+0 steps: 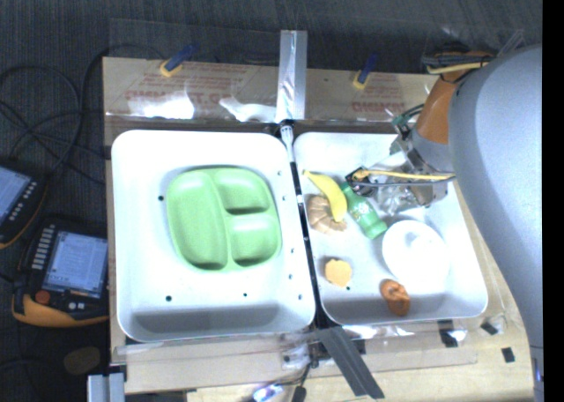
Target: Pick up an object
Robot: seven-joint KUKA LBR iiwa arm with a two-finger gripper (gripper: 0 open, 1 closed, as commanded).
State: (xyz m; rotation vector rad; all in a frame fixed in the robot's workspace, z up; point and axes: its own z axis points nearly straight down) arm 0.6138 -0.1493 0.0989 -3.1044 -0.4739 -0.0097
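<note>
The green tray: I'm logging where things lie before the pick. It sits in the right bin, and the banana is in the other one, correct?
Not quite. The camera view shows the green tray in the left bin; the banana lies in the other, right bin.

We are logging: glossy white plastic bins (132, 215), matt green plastic tray (225, 218), smooth grey arm (511, 180), shiny metal pincer (370, 182).

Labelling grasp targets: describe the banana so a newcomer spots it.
Look in the right bin, at its upper left by the divider. The banana is the curved yellow piece, lying between a tan lump and a green bottle.
</note>
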